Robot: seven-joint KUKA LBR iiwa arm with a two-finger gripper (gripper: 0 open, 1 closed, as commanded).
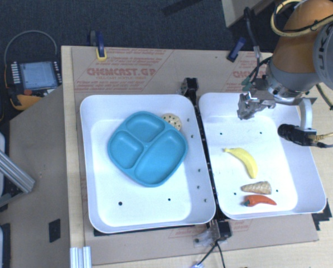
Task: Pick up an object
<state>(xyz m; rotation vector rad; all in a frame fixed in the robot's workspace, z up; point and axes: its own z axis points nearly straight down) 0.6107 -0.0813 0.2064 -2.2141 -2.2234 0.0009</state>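
My gripper [246, 111] hangs over the back of the right bin [300, 205], its fingertips pointing down above bare white floor. Nothing shows between the fingers. A yellow banana [242, 159] lies in the middle of that bin, well in front of the gripper. Nearer the front edge lie a beige cone-shaped piece [256, 188] and, just below it, a red chili pepper [260, 201]. In the left bin [144, 214] a blue divided plate [148, 148] sits, with a tan cookie [172, 120] tucked against its back right rim.
The two bins meet at a dark seam with black clips at the back [189, 86] and front [222, 228]. A cardboard sheet [155, 66] lies under both bins. Off the bench to the left stands a small screen device [38, 75].
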